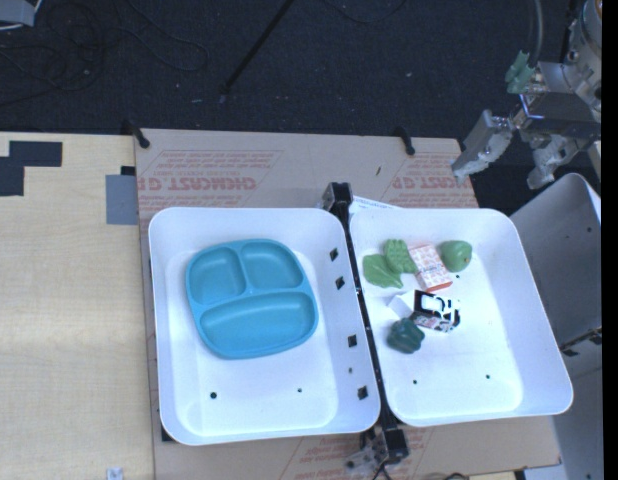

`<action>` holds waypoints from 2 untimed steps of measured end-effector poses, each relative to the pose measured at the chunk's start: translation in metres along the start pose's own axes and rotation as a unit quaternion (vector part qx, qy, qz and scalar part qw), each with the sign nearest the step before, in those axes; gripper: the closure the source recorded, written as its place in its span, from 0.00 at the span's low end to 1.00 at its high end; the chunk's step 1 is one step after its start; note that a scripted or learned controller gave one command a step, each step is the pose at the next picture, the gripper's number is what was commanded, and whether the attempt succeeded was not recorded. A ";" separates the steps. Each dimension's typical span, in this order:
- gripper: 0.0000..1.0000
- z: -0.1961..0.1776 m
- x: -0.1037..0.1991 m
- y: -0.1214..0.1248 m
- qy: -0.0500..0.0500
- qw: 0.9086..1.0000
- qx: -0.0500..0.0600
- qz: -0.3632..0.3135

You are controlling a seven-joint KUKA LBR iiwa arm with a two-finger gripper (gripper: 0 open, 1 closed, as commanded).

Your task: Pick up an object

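Right bin (509,388) holds a loose cluster near its centre-left: three light green pieces (389,265), one dark green lump (406,337), one red-and-white packet (428,261), one black-and-white object (436,312), most touching or just beside a neighbour. The gripper (506,153) hangs outside the bin beyond its far right corner, fingers spread and holding nothing, so the cluster lies down-left of it in the camera view, well apart; no piece shows a clear long axis. Left bin (179,408) carries one blue divided plate (251,297).
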State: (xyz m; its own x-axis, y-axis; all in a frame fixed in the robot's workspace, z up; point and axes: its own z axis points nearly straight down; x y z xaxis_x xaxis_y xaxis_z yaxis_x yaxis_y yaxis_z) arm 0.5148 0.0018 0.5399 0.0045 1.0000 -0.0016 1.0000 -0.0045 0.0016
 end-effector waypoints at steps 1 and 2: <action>0.00 0.005 0.042 0.110 0.000 1.000 0.002 -0.005; 1.00 -0.006 0.040 0.107 0.000 1.000 0.004 -0.005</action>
State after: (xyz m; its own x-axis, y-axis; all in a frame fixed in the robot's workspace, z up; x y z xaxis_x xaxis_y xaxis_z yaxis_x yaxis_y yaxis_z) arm 0.6217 0.0415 0.5465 -0.0064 1.0000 -0.0019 1.0000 0.0064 -0.0063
